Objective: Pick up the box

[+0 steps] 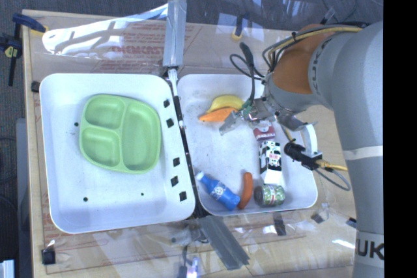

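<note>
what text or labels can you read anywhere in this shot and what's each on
"UK": white letters on the grey arm, cut off at the frame's lower right.
Red printing on the clear plastic sheet behind the left bin: too blurred to read.
Cow-patterned box in the right bin: red top label too small to read.
Blue bottle and green can: labels unreadable.
</note>
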Motion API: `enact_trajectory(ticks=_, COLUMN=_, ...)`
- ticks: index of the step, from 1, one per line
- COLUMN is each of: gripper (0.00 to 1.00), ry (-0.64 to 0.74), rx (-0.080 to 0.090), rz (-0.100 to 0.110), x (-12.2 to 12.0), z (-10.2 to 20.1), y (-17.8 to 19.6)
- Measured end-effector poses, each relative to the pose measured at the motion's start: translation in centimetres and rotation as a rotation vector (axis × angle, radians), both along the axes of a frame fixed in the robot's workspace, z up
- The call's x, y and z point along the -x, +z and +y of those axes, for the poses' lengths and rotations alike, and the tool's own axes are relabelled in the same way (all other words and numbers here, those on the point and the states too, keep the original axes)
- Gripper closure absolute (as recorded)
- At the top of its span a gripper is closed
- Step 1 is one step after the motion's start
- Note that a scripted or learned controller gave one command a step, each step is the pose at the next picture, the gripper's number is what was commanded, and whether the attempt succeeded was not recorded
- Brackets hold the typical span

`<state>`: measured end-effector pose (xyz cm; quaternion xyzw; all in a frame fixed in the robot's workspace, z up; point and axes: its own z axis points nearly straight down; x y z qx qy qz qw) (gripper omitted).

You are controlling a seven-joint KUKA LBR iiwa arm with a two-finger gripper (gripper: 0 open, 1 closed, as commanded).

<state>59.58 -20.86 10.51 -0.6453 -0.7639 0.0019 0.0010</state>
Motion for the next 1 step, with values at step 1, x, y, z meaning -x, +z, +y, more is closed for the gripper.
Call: enact_trajectory(ticks=1, gripper=1.00, ry=0.003, rx=0.001, rz=0.000, x=-0.06, z=0.03, y=1.03)
